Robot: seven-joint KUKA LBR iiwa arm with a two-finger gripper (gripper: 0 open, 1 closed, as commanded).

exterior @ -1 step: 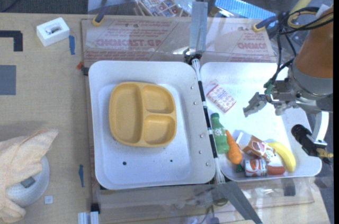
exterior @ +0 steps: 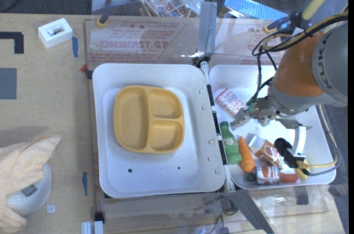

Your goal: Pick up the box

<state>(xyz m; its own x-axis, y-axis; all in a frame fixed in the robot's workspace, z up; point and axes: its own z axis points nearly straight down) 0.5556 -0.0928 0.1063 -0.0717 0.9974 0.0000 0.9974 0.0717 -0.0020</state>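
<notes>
Right now the arm (exterior: 310, 69) is reaching in from the right of the frame and hanging over the right bin (exterior: 326, 169), with its jaws (exterior: 249, 114) sitting at the bin's middle left; whether they are apart or together I cannot tell, since the metal parts there are blurring into one another. The box (exterior: 229, 100), a small pink-and-white packet, is lying just up and to the left of the jaws, near the bin's left wall, its long axis running on a slant from upper left to lower right. So the coming move looks like a short shift up-left and then down. Room is tight on that side: the wall between the two bins is standing just beside the box. Below it, the green bottle (exterior: 228, 143) and the carrot (exterior: 246, 154) are lying well clear. In the left bin (exterior: 105, 117) a yellow tray (exterior: 148, 118) is resting, away from all this.
</notes>
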